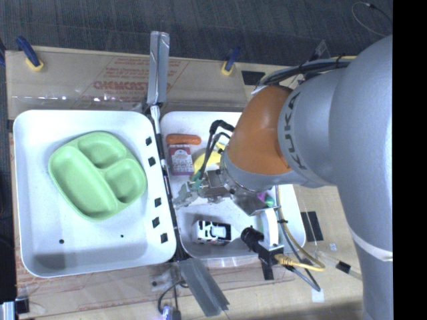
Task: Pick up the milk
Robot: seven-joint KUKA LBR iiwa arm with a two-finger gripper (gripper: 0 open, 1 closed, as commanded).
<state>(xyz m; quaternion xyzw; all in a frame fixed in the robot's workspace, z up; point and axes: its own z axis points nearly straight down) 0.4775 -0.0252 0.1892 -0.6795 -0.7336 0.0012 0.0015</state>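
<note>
The milk (213, 231) is a small white carton with black patches, lying on its side near the front edge of the right bin (200, 255). My gripper (191, 189) hangs over the middle of that bin, just behind the carton and a little to its left. The carton lies apart from it on the bin floor. The orange band and grey wrist hide the right half of the bin.
At the back of the right bin lie a hot dog (183, 139), a dark red packet (180, 159) and a yellow item (203, 157), partly under the arm. A green divided plate (99, 173) sits in the left bin (33, 245). A ridge separates the bins.
</note>
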